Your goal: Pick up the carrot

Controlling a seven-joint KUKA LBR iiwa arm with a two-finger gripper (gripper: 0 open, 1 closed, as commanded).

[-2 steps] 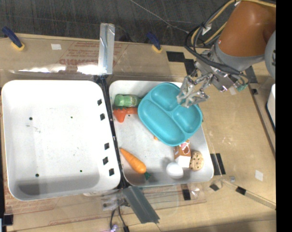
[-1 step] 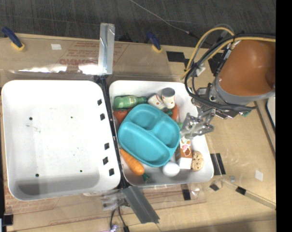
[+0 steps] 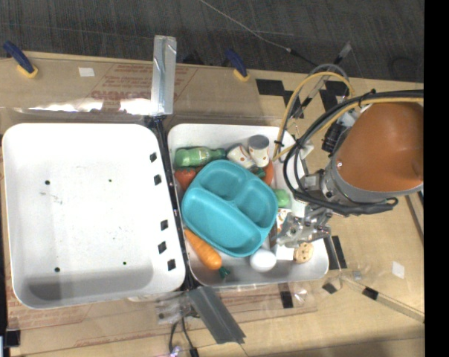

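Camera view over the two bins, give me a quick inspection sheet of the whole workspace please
Surface: cardboard-covered bench bearing a left bin and a right bin side by side.
Job's things: carrot lying at the right bin's lower left, its upper end under the teal tray.
Clutter: teal divided tray, green bottle, small cup, white ball, cookie, another orange item half hidden under the tray.
Grippers: gripper low at the right bin's right side, away from the carrot; open or shut not clear.
Cables: black and yellow cables looping over the arm.
Surroundings: blue clamps on the bench's far edge, dark floor beyond.
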